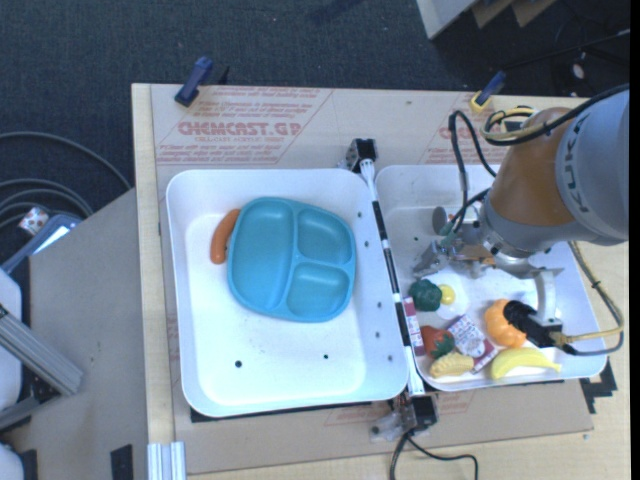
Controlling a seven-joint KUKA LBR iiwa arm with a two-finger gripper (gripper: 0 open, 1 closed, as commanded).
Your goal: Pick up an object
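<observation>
Claw (pixel 447 240) is hovering at right of frame inside the right bin (pixel 400 183); finger state is not discernible.

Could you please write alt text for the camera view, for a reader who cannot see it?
A grey arm reaches from the right over the right bin, which holds toy food including a banana and an orange. The left bin holds a blue divided tray with an orange sausage beside it.

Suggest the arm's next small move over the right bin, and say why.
Probably lower the gripper a little toward the green toy. The arm hangs over the right bin, and the toys lie loose near its front edge: banana, orange.
</observation>
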